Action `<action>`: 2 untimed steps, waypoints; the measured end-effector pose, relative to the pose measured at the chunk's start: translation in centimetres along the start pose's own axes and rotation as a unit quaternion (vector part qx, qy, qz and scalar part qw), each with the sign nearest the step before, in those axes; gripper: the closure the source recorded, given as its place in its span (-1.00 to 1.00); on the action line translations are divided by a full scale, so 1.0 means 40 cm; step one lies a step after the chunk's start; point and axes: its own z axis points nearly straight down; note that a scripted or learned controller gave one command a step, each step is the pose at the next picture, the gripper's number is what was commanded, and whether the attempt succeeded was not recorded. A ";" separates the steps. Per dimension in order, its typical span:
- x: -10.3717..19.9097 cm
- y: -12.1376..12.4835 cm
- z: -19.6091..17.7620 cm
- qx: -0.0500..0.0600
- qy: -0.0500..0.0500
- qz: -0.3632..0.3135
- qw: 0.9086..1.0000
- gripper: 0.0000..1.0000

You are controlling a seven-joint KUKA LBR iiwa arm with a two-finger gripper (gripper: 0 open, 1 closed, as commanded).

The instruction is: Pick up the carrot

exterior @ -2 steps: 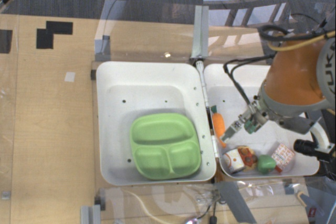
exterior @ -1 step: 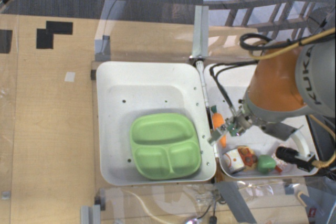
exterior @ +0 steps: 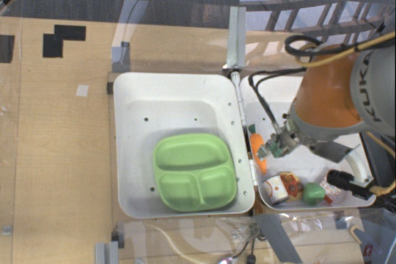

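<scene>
The orange carrot point(exterior: 257, 146) lies in the right bin point(exterior: 272, 93), tight against its left wall, with its dark green top end pointing to the back. My gripper point(exterior: 273, 147) hangs low just to the carrot's right, touching or nearly touching it. Part of the carrot is covered by the gripper's tip. The grey and orange arm point(exterior: 328, 102) comes in from the right, above the bin.
Near the right bin's front wall lie a small white and red can point(exterior: 276, 188), a red and yellow item point(exterior: 291, 182) and a green item point(exterior: 314, 193). A green divided plate point(exterior: 195, 171) sits in the left bin point(exterior: 142, 133).
</scene>
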 end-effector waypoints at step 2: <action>-0.128 0.112 0.021 0.000 -0.001 -0.022 1.000 -1.00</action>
